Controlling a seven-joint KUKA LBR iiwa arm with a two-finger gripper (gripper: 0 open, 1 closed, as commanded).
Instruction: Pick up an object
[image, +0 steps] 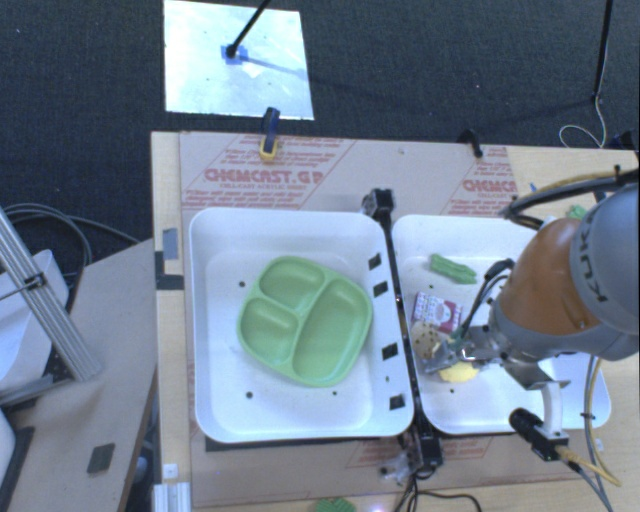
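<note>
Gripper (447, 358) is way down in the right bin (500, 232), near its front left corner, and honestly you can't tell how far open it is from this angle. The wrist and that fat orange band on the arm (560, 290) sit right over it. What you can see is the tip sitting right by a small yellow thing (460, 373), close enough that it looks like it's touching, but you can't make out the yellow thing actually sitting between anything, so don't count it as grabbed.

That yellow thing is roundish, pale yellow, lying on the bin floor just beside a tan speckled lump (429, 341). Right behind those there's a little red and white packet (436, 309) lying flat, and further back a green piece (453, 268), long and narrow, lying at a slant, well apart from the gripper.

Over in the left bin (230, 225) you've got a green divided plate (304, 320), three compartments, sitting roughly in the middle and turned a bit askew. Both bins rest on a sheet of cardboard (300, 165) with red print.
</note>
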